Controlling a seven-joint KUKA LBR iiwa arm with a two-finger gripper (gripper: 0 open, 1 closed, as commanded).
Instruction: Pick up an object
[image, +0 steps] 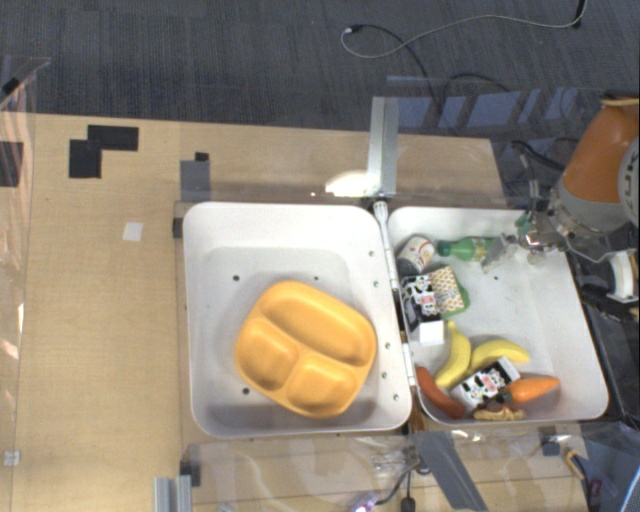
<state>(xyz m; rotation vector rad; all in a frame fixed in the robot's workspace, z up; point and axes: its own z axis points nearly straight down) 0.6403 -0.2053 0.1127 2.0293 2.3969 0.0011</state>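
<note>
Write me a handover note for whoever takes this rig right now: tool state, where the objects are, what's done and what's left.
Tool: at the right bin's far right edge, near the green bottle; nothing seen held.
Right bin: can and green bottle at the far side, patterned packet and white block along the divider, two bananas, carrot and red item at the near edge.
Left bin: yellow divided tray.
Done: no pick yet.
Left: grasp and lift one object.
</note>
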